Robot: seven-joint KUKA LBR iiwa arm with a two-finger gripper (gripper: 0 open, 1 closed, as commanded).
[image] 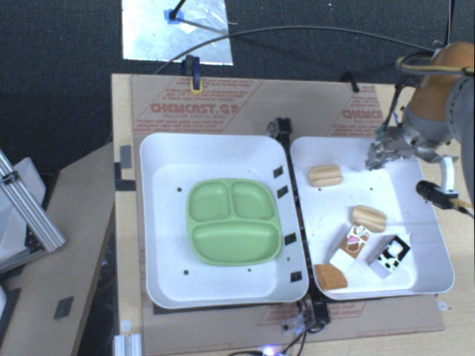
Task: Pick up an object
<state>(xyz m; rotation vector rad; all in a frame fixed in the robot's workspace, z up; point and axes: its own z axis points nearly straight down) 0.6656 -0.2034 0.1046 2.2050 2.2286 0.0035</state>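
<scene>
The right bin [427,199] holds several small items. A tan bread roll [324,175] lies near its back left, and a second roll [369,216] lies in the middle. A small red and white carton [354,244] stands beside a black and white box [390,256]. A brown toast-like piece [331,277] sits at the front left corner. My gripper [377,156] hangs over the back right part of this bin, to the right of the first roll and apart from it. Nothing shows between its tips.
The left bin [163,199] carries a green three-compartment plate [234,221]. A black divider strip [291,213] runs between the bins. The grey arm with its orange band [438,95] enters from the right. Cardboard [223,106] lies under both bins.
</scene>
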